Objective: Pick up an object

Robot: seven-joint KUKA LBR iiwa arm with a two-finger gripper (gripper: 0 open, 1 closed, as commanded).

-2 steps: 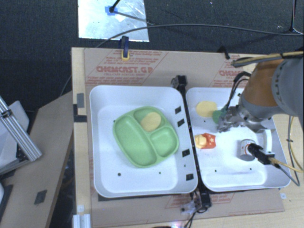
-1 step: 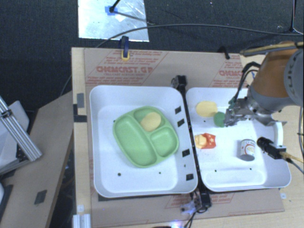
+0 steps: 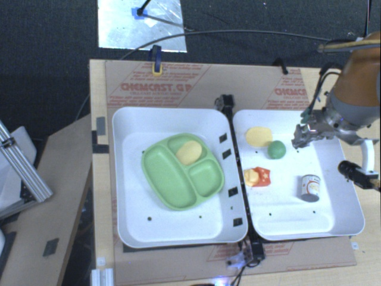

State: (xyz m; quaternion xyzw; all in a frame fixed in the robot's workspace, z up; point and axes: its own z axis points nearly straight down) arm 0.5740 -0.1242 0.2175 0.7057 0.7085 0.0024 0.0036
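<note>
Red "CHEMCAST GP" lettering printed on the brown paper-covered sheet [image 3: 178,79] under the bins, same red print repeated at its right end but partly hidden, small can's label [image 3: 309,186] too blurred to read

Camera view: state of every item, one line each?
Green tray: flat in left bin, yellow item in one compartment.
Yellow object: lying in right bin.
Green ball: resting, untouched.
Red packet: lying flat.
Can: upright.
End effector: above right bin, nothing visibly held.
</note>
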